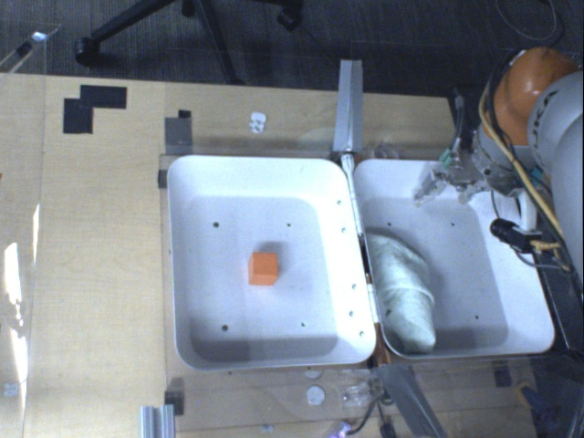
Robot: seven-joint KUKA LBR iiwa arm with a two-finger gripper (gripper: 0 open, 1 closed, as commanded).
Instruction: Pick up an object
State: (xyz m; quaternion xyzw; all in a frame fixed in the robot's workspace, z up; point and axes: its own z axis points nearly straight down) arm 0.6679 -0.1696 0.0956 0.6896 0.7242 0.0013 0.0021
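Observation:
A small orange cube (264, 268) lies near the middle of the left white bin (196, 190). A rolled whitish cloth bundle (402, 288) lies along the left side of the right bin (511, 327). My gripper (444, 183) hangs over the far edge of the right bin, up and to the right of the bundle and well apart from it. Its fingers (427, 191) look spread, with nothing between them. The grey arm with its orange band (534, 85) comes in from the right.
A metal divider post (348, 108) stands at the back between the two bins. Black tape marks (91, 106) lie on the wooden bench at the far left. An office chair base (187, 7) stands on the dark floor beyond the bench.

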